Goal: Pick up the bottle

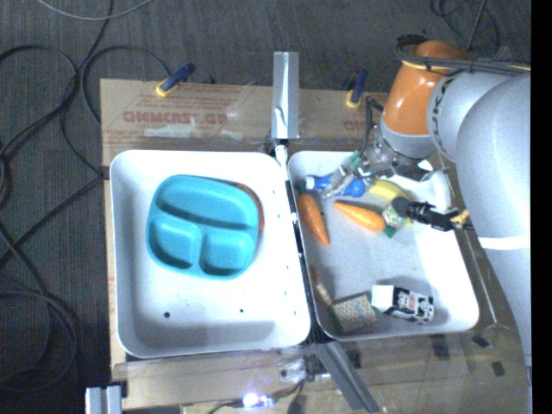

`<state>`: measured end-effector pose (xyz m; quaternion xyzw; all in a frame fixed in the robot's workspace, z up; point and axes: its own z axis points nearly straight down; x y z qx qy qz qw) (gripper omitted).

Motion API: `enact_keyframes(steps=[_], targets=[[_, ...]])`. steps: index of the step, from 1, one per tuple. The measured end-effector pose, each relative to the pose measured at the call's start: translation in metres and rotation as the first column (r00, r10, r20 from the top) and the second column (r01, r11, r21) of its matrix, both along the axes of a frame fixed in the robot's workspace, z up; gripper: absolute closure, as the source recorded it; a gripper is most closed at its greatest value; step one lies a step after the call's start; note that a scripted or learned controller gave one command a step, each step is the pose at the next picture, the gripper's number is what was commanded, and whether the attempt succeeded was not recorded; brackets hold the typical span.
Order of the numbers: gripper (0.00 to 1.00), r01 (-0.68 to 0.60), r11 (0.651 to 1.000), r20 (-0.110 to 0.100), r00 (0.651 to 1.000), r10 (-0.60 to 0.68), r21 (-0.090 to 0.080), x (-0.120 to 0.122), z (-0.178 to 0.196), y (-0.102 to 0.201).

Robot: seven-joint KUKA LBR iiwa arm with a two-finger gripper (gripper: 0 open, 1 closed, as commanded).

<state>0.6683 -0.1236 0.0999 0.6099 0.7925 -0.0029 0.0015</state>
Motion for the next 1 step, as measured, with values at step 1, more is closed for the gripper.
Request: enact_keyframes(steps=[1], targets=[[1.0,0.036,0.999,0.002,0.999,-0.036,0.005,-0.0118,0.1286,0.0548]])
